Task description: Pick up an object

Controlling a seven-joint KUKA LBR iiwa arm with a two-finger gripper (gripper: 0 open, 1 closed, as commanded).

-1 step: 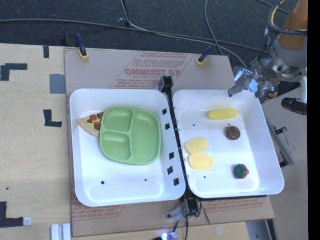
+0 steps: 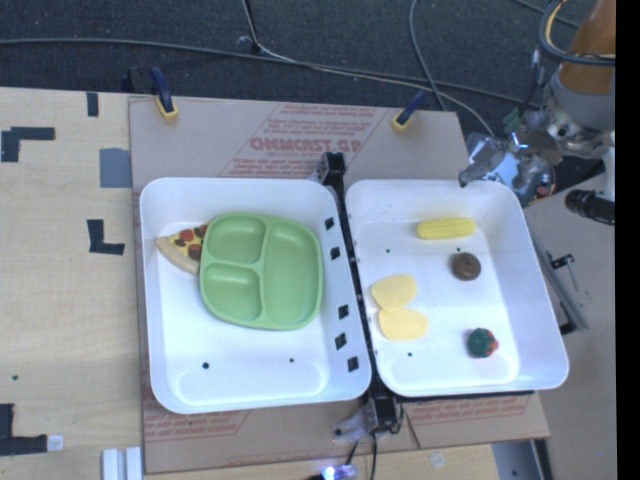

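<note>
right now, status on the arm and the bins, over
Gripper above right bin's far right corner, holding nothing seen. Corn cob nearest; brown ball, two yellow chips, green-red ball loose. Nothing blocking.

Left white plastic bin [image 2: 170, 368]: green three-compartment plastic tray [image 2: 262, 270], red-and-yellow pizza slice toy [image 2: 182, 248] tucked under its left edge. Right white plastic bin [image 2: 530, 298]: yellow corn cob toy [image 2: 445, 229] at back, brown round toy [image 2: 465, 266] just in front, two yellow flat pieces [image 2: 397, 306] left-centre, touching, green-and-red round toy [image 2: 482, 343] front right.

A pale wooden counter [image 2: 60, 298] fills the frame's left, a cardboard sheet [image 2: 290, 138] clamped on it; dark carpeted floor [image 2: 330, 28] with black cables [image 2: 250, 43] spans the top
</note>
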